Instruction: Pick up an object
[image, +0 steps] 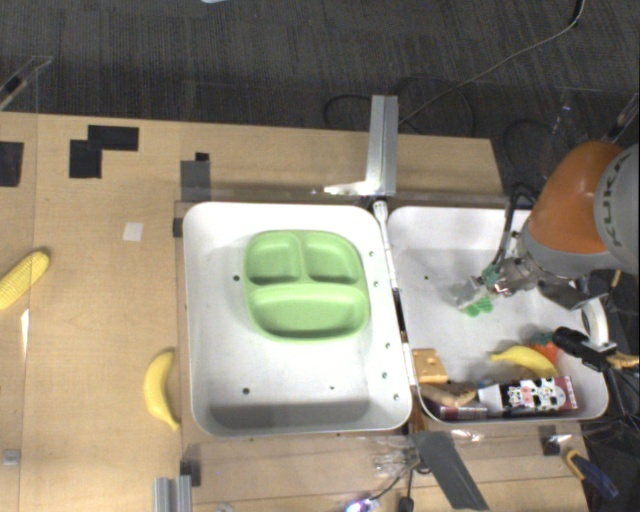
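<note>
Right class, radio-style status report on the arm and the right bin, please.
Gripper low in the right bin, fingers unclear. Small green object just beside it. Banana and boxes along the near wall.

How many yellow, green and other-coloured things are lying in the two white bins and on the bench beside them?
Yellow: 3, the banana and corn cob on the bench, and the banana in the right bin.
Green: 2, the divided tray in the left bin and a small green piece near the gripper.
Other: 2, a tan block and a printed box.
Total: 7
</note>
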